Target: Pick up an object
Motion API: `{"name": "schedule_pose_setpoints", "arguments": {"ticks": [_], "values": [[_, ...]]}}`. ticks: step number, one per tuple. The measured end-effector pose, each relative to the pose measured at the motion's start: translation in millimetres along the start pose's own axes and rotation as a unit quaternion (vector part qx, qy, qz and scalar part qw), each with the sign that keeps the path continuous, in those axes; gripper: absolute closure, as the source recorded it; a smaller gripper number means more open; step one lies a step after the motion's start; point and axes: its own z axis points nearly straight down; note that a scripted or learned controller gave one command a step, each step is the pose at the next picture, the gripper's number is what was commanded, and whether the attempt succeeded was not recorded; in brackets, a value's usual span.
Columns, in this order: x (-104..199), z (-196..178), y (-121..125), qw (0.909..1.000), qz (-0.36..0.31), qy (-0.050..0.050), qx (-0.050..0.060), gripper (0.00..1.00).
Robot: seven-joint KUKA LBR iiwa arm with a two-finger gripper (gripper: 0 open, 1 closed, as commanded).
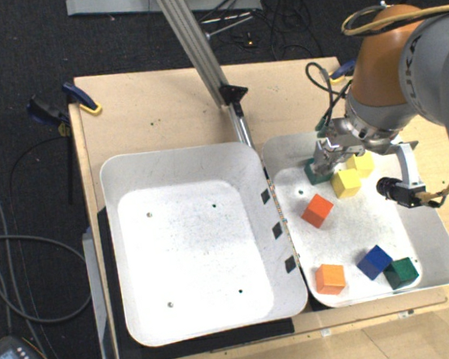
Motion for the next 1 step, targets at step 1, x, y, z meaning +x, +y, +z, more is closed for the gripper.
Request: {"name": "schedule_pose_setpoints", "arguments": {"ticks": [1], "values": [[1.5, -59.4, 11.0, 1.0, 0.0, 0.0, -0.001, 1.0]]}}
